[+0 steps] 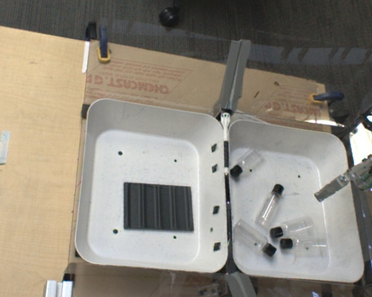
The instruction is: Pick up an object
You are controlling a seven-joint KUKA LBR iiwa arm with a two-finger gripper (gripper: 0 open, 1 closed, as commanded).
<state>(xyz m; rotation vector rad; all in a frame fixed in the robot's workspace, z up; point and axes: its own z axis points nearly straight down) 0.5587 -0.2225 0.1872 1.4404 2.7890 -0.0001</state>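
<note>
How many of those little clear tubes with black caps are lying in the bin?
5 vials, all in the right bin: upper left, centre, and three clustered lower down; overlap may hide more.

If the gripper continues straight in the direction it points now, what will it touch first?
The gripper points down and left into the right bin. Along that line it would probably meet the bin floor first, or the clear vial with a black cap beyond; depth is unclear.

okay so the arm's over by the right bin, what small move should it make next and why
Probably ease the gripper left and down toward the upright-lying vial in the right bin. The gripper sits near that bin's right wall, above the floor, with nothing seen between its fingers, and that vial lies apart from the clustered ones.
</note>
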